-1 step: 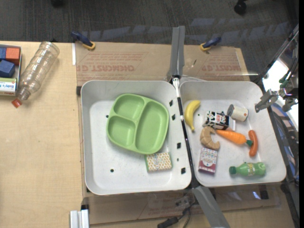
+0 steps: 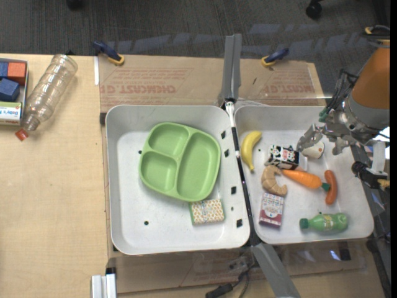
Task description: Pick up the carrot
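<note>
The carrot (image 2: 303, 178) is found in the right bin (image 2: 365, 225), lying flat on the white floor near the middle. The gripper (image 2: 324, 140) is seen above the far right part of that bin, up and to the right of the carrot and clear of it; nothing is shown between its fingers, and the jaws are spread apart over a small white object (image 2: 314, 150). The carrot is flanked closely: a croissant (image 2: 273, 180) is placed just to its left, a red sausage (image 2: 330, 187) just to its right, and a small black-and-white carton (image 2: 284, 157) just beyond its left end. A banana (image 2: 250, 148) is laid at the bin's left wall, a red packet (image 2: 272, 210) nearer the camera, and a green bottle (image 2: 324, 223) at the near right.

In the left bin (image 2: 121, 179) a green divided plate (image 2: 180, 161) is set, with a small patterned block (image 2: 207, 212) at its near edge. Both bins are borne on cardboard (image 2: 161, 82) over a wooden bench (image 2: 49, 203); a clear plastic bottle (image 2: 48, 92) and a box of coloured blocks (image 2: 12, 89) are left at far left. Grey carpet (image 2: 186, 11) is seen beyond.

The carrot's long axis is run left to right, tilted slightly, with the green-tipped end (image 2: 325, 185) turned right and nearer.
</note>
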Controlling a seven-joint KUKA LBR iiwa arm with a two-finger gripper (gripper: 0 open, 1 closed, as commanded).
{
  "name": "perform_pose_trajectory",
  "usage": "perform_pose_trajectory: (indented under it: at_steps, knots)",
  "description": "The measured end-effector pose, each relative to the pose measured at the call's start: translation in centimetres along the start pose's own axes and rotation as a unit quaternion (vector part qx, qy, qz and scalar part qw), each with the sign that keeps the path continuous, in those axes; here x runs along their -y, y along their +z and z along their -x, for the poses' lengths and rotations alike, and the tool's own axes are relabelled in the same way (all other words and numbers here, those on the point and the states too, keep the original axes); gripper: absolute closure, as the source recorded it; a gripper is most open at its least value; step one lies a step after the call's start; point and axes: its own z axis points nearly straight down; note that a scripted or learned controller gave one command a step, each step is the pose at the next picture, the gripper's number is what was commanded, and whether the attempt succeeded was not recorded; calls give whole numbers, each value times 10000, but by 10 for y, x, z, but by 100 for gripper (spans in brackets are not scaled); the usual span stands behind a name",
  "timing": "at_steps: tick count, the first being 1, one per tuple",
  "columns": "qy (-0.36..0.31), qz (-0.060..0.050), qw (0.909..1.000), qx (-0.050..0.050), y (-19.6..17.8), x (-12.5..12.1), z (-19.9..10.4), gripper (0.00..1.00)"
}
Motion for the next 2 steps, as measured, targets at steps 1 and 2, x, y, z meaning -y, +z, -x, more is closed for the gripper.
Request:
perform_pose_trajectory:
  at_steps: [1,2]
  knots:
    - [-520,157,9985,18,37,6,-12,0]
    - [-519,174,9985,-3,27,4,-14,100]
